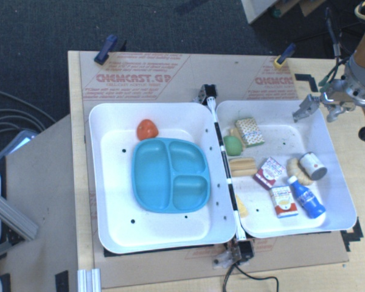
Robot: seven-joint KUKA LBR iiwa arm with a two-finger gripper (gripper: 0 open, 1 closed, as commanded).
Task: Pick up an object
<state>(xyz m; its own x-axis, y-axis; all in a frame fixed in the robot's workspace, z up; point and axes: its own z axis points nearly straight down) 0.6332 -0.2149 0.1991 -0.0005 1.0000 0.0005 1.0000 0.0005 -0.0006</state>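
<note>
My gripper [320, 109] hangs over the far right corner of the right bin [337, 215], open, with nothing between its fingers. Below it in that bin lie a patterned box [249, 131], a green ball [233, 145], a wooden block [242, 165], a red-and-white carton [269, 172], a second carton [283, 201], a blue bottle [306, 198] and a silver can [312, 165]. The can is the nearest of these to the gripper, and a gap separates them.
The left bin [103, 163] holds a blue divided plate [170, 175] and an orange-red ball [147, 128] at its far side. A black clamp [208, 92] sits where the two bins meet. Blue clips [104, 49] pin the cardboard base at the back.
</note>
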